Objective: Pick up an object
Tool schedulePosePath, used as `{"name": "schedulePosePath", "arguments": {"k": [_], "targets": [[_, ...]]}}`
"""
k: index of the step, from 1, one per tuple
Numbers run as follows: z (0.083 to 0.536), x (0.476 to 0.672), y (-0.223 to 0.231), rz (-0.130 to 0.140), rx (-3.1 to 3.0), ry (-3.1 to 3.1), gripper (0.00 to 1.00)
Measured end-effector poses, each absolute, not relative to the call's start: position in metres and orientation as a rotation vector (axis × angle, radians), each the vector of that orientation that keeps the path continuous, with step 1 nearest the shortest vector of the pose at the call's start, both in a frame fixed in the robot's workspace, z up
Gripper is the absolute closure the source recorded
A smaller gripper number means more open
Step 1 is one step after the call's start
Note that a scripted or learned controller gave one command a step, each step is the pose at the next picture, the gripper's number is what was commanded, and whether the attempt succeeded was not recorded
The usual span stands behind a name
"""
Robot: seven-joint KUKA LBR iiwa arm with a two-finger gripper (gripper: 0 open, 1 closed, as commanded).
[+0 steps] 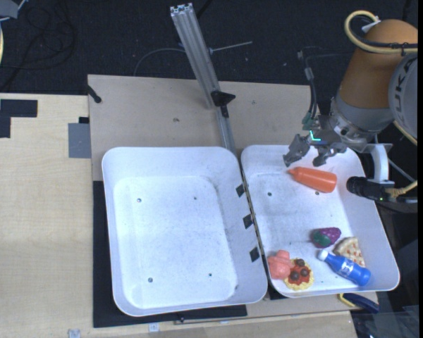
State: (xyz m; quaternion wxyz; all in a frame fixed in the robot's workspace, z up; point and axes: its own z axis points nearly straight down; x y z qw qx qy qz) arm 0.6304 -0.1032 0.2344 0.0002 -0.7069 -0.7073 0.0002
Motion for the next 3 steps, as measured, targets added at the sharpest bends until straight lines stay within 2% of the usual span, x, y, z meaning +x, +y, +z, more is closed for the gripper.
{"name": "schedulePosePath", "arguments": {"k": [1,2,3], "targets": [[0.234,0.63,-0.103,0.001,-2.22,-2.222,0.0],[0.189,0.626,-0.097,0.005,-2.219,-2.219,0.0],[0.14,0.633,-0.102,0.005,-2.219,-2.219,0.0]]}}
